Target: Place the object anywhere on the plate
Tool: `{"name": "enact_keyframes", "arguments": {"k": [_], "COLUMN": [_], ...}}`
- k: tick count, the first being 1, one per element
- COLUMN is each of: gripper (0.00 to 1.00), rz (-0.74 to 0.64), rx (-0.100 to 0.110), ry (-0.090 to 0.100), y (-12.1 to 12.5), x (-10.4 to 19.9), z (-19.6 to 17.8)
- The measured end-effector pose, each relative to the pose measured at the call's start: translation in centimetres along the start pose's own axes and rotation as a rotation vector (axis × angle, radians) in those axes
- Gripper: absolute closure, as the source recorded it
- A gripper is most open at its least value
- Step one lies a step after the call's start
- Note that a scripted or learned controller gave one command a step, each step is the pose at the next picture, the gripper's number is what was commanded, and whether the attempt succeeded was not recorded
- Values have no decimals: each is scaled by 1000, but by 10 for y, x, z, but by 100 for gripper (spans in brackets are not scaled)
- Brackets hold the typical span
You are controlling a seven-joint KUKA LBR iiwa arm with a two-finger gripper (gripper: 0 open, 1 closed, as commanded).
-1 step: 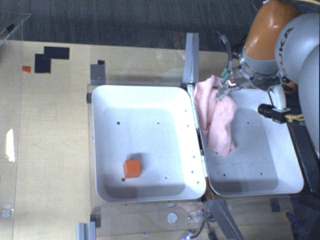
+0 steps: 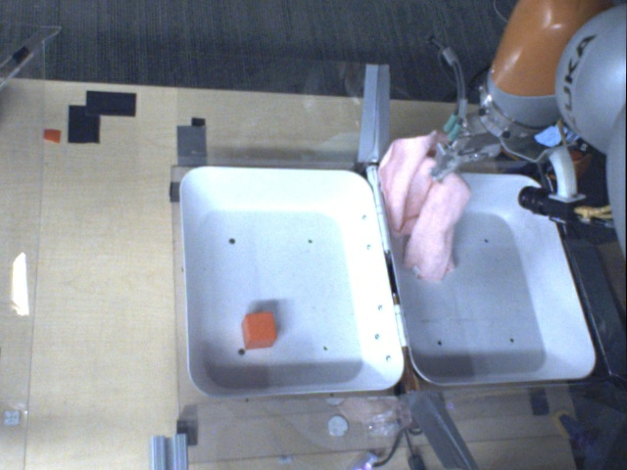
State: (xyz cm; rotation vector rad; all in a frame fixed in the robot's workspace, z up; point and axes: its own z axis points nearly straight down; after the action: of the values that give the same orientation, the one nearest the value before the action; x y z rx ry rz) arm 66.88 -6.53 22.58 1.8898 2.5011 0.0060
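I see one pink cloth (image 2: 423, 211) hanging over the far left corner of the right bin (image 2: 509, 341), draped down from the gripper (image 2: 453, 157). Its upper edge sits at the jaws, which look closed on the fabric, pinching a fold; the rest droops toward the bin floor, beside the divider between the bins. I count two white bins on the counter (image 2: 98, 292), side by side. The left bin (image 2: 284, 213) holds one small orange block (image 2: 260, 330) near its front left corner. The one arm (image 2: 558, 47) comes in over the counter's far right corner, orange band above grey wrist. On the grey shell at the frame's right edge I can read part of a dark lettered logo, "KU". At the counter's far left corner lie black marker patches (image 2: 98, 114) and one small orange square (image 2: 52, 136).
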Motion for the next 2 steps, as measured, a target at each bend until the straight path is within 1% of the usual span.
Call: {"name": "enact_keyframes", "arguments": {"k": [1,2], "gripper": [100,100], "rz": [-402,-805], "rx": [1,-2], "ry": [2,2], "y": [-12,-19], "x": [47,98], "z": [2,-8]}}
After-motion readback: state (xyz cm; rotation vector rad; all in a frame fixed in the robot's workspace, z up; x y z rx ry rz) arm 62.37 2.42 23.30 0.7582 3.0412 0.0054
